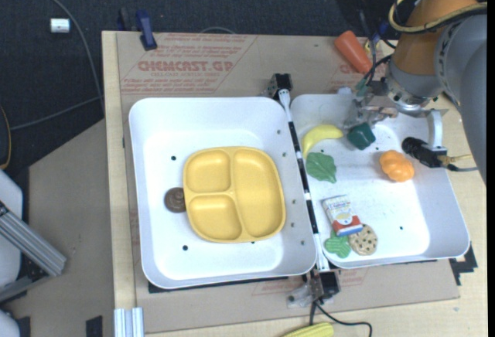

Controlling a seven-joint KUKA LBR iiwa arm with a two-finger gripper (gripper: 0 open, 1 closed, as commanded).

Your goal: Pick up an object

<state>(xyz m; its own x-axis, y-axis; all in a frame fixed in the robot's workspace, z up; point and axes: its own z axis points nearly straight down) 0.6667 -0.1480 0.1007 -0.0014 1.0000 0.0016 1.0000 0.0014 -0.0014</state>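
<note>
One pincer (363,113) poised above teal block (360,136) in right bin (433,227); opening cannot be told; nothing visibly lifted yet.

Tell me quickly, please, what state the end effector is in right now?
End effector: low over the right bin's far end, just above a dark green object; open or closed cannot be told.

Gripper (370,113) hangs over the right bin (433,227), just above a teal block (360,136).
</note>
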